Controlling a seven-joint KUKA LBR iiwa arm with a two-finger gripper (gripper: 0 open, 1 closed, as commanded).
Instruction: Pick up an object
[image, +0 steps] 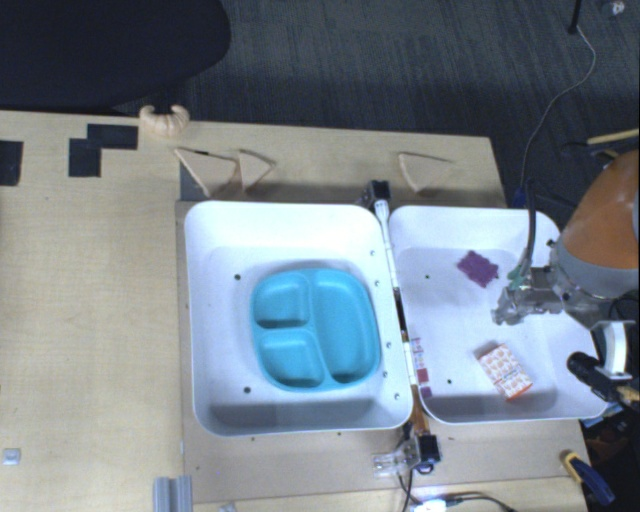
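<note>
The right bin (440, 405) is taken as landmark: a small patterned box (504, 370) lies near its front wall, judged light and stiff, best taken across its short sides; a purple piece (478, 267) lies toward its back, seemingly soft. The gripper (512, 306) is poised between them, above smooth white floor; its jaw state cannot be told.

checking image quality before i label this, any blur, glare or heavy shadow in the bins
Camera view: soft overall, with the gripper and arm blurred; the purple object and patterned box read as smudgy shapes. Mild sheen on the blue tray. A grey shadow lies along the left bin front wall.
</note>
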